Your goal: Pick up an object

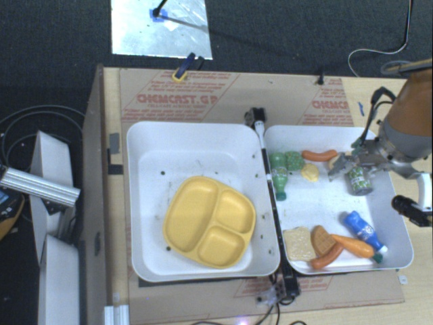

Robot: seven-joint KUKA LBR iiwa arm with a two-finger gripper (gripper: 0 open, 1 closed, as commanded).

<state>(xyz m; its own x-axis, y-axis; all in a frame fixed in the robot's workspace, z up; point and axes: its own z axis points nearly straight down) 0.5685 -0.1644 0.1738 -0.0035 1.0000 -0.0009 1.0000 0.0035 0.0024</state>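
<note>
Arm over the right bin, pincer [356, 170] low beside a small green-and-white can [358, 179]
The pincer sits at the can near the right bin's [403, 232] far right side; whether its fingers are open or closed on the can cannot be told. Also in this bin: a green bottle [279, 176], a green leafy piece [293, 159], a sausage [319, 156], a small yellow piece [310, 173], a blue bottle [362, 230], a carrot [354, 245], bread slices [299, 243] and a second sausage [325, 256]. The left bin [145, 202] holds a yellow divided plate [208, 220]
</note>
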